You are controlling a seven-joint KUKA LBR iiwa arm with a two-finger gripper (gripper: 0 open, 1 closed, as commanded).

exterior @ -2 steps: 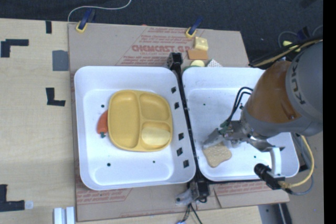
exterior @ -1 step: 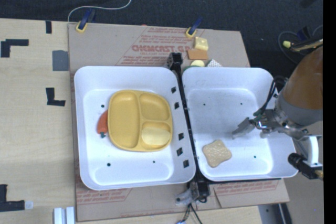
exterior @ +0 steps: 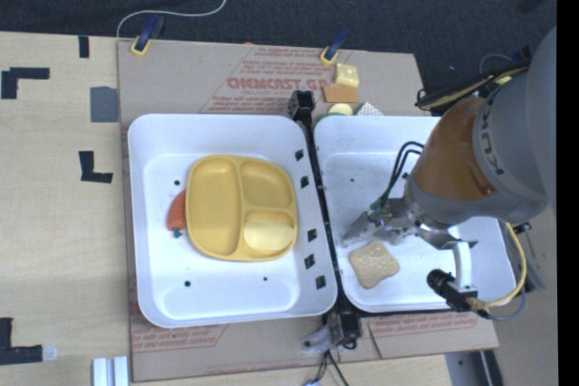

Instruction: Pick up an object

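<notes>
Toast (exterior: 374,265) lies low in the right bin (exterior: 357,167), just at five o'clock of my gripper (exterior: 366,226), apart from it. I cannot tell whether I am spread or pressed together. At nine o'clock, the left bin (exterior: 154,194) holds a yellow tray (exterior: 240,208) over something orange (exterior: 176,212). The toast is tan, speckled, squarish.
</notes>
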